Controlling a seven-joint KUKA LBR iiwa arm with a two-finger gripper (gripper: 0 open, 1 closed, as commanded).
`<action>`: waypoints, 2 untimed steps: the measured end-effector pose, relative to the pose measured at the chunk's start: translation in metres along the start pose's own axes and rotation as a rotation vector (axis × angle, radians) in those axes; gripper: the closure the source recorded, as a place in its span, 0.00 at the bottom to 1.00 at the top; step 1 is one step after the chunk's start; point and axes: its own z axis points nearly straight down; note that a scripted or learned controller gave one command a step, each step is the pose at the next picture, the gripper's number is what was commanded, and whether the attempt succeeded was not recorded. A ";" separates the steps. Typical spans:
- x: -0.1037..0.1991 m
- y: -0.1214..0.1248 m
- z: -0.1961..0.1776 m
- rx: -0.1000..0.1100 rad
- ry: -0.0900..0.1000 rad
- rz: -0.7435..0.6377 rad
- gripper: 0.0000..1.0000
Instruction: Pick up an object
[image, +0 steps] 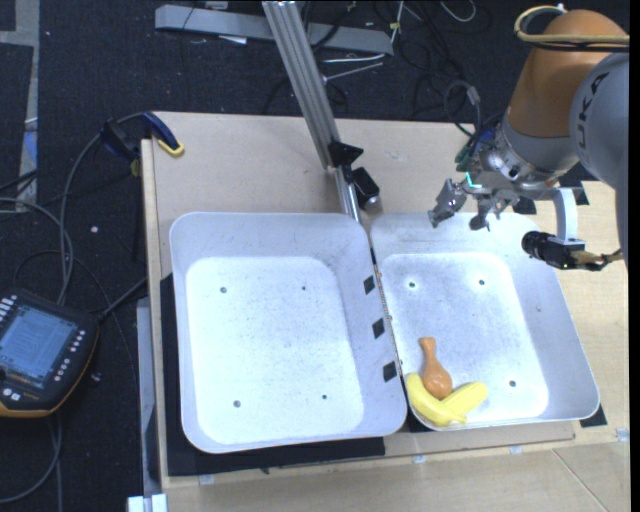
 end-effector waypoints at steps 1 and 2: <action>0.000 0.000 0.000 0.000 0.000 0.000 0.00; -0.002 -0.002 0.063 0.006 0.001 0.000 0.00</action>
